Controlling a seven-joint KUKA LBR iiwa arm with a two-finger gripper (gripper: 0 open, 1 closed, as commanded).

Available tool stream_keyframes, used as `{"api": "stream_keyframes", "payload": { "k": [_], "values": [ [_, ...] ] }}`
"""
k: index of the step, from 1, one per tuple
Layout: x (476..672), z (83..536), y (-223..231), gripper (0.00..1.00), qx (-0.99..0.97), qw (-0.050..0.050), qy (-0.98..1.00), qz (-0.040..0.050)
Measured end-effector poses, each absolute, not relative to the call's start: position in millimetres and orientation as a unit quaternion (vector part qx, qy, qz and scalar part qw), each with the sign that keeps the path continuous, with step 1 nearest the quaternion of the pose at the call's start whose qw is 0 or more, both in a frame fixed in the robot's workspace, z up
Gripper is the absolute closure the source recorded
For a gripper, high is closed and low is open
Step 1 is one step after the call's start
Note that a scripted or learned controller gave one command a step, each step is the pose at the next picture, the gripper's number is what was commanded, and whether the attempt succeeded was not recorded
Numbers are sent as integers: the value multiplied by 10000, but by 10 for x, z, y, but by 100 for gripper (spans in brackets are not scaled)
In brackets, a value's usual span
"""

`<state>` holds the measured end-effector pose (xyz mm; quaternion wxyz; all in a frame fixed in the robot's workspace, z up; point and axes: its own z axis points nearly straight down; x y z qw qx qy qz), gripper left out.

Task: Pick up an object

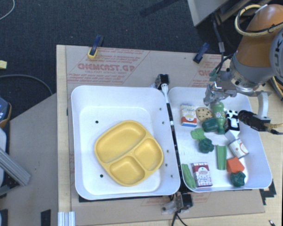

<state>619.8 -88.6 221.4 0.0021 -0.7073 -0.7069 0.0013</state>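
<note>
My gripper [214, 98] hangs over the far part of the right bin [265, 161], under the grey wrist with the orange band. Directly below and in front of it stands a green bottle-like item [219, 112], with a cookie [202, 112] and a small white carton [188, 114] to its left. Whether the gripper touches the green item is hard to tell. The same bin holds a dark green lump [205, 145], a green stick [221, 156], a white cup [238, 147], an orange block [234, 165] and a red box [202, 175].
The left bin [80, 131] holds a yellow divided plate [128, 152]. A black-and-white item [232, 119] lies right of the green bottle. A green pod [187, 176] lies along the right bin's near left wall. Clamps [94, 47] sit at the board's far edge.
</note>
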Motion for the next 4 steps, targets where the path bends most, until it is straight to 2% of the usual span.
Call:
{"api": "stream_keyframes", "payload": {
  "k": [1, 2, 3, 4],
  "values": [
    [5727, 2298, -550, 100, -7061, 24, -7081, 8],
    [5250, 2165, -298, 100, -7067, 33, -7075, 17],
    [5057, 2183, -330, 100, -7074, 20, -7069, 11],
    [5075, 2192, -267, 100, -7069, 1, -7074, 1]
  ]
}}
